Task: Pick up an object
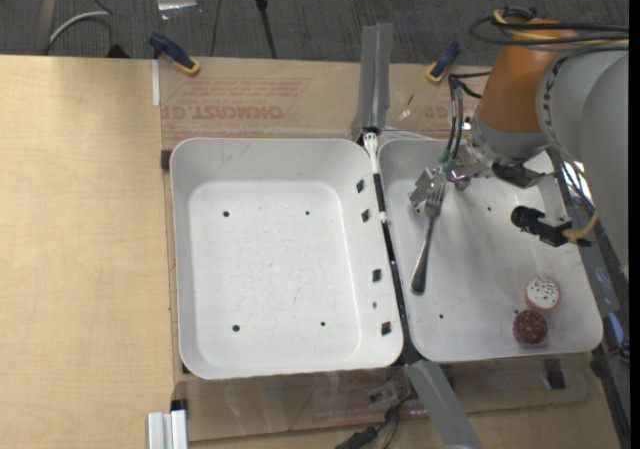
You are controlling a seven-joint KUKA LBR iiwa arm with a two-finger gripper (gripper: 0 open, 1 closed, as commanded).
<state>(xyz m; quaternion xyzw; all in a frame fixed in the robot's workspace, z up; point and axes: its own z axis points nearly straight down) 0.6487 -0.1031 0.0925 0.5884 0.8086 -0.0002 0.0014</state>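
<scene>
The arm (560,87) reaches over the right bin (480,327), its gripper (432,192) low near that bin's left wall. Whether anything is pinched cannot be told; a dark long-handled utensil (423,255) extends from the gripper toward the front-left corner. Two small round objects, one white (542,293) and one brown (530,327), sit touching near the front-right corner.

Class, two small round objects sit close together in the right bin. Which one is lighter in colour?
The white speckled ball is the lighter. It lies farther from the bin's front rim than the dark reddish-brown ball beside it.
</scene>
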